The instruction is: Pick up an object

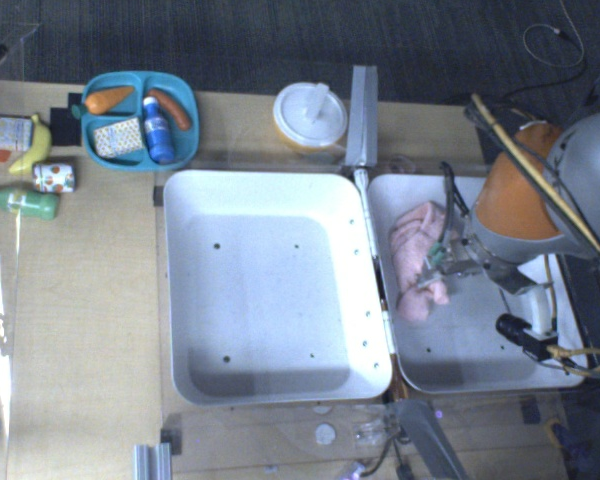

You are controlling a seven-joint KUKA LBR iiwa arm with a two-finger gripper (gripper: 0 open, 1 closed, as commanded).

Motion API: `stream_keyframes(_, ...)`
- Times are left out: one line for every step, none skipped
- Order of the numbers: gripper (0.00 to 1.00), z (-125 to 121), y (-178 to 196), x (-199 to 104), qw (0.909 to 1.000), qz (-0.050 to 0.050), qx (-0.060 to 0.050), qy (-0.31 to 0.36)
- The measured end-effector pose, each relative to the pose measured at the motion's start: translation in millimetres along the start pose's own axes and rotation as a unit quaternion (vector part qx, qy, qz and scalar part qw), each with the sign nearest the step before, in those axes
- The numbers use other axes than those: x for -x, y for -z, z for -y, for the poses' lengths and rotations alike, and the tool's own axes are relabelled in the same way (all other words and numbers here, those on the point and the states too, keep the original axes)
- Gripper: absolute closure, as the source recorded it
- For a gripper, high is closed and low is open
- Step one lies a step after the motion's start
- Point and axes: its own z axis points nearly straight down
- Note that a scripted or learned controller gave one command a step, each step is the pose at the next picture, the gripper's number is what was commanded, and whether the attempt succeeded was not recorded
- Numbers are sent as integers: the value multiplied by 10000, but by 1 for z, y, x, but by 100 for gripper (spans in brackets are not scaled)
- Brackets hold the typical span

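cloth (pixel 418 258) in right bin (pixel 480 373), tool (pixel 442 260) beside it

My arm (pixel 590 183) is a fat grey cylinder with a rounded orange band (pixel 515 203) just above my wrist. Thin black cables loop alongside it. My claw (pixel 442 260) is small, of dark grey metal, with pale fittings behind it.

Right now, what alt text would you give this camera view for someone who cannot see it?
A grey and orange robot arm's gripper reaches into the right white bin, at a crumpled pink cloth. The left bin sits beside it, and a blue tray of toy food rests further left on the bench.
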Motion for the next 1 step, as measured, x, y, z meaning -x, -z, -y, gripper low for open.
stream_keyframes(100, -60, 80, -10, 9982, -23, -87, 586)
